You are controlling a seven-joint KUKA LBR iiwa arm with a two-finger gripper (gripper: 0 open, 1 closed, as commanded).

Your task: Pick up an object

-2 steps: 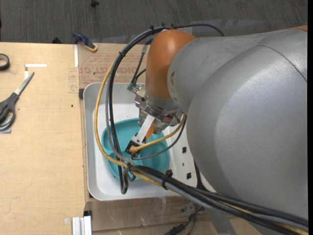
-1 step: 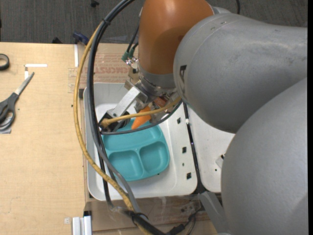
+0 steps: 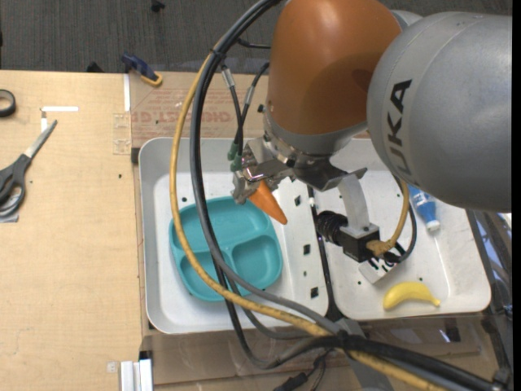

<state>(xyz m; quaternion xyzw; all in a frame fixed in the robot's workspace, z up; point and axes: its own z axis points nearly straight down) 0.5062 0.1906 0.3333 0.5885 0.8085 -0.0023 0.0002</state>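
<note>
One orange carrot between fingers, above teal tray

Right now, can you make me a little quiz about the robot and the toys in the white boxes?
1. True or false: the teal tray sits in the left bin.
2. Which toy lies in the right bin? A) a banana B) a red car C) a green ball
3. Fill in: the orange carrot hangs over the tray's upper ____ corner.

Key
1. True.
2. A, the yellow banana, near the front edge.
3. Right. The carrot is just under the gripper, above the tray's rim.
</note>
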